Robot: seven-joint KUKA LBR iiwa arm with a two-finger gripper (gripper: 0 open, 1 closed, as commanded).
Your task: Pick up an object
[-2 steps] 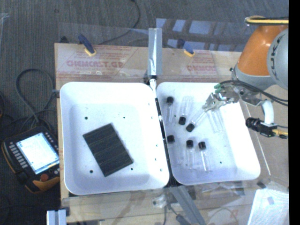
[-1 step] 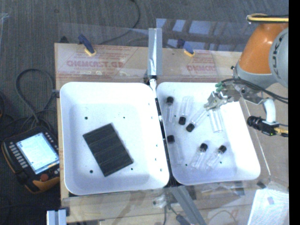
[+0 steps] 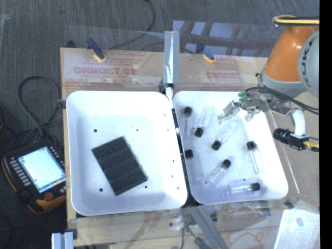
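The two-finger metal gripper [image 3: 239, 109] hovers over the upper part of the right shallow white bin [image 3: 277, 188]; whether it is open or closed cannot be told, and nothing shows in its grasp. Just below it lies a clear plastic tube with a black cap [image 3: 222, 137], its long axis running diagonally, cap pointing lower left. More capped tubes lie scattered nearby. The left white bin [image 3: 78, 139] holds a dark ribbed rectangular pad [image 3: 119, 165], tilted.

I see clear, glossy plastic tubes [image 3: 224, 134] with black caps lying in the right bin [image 3: 270, 154], smooth white plastic. The left bin [image 3: 78, 139] holds a matt black ribbed pad [image 3: 119, 165].
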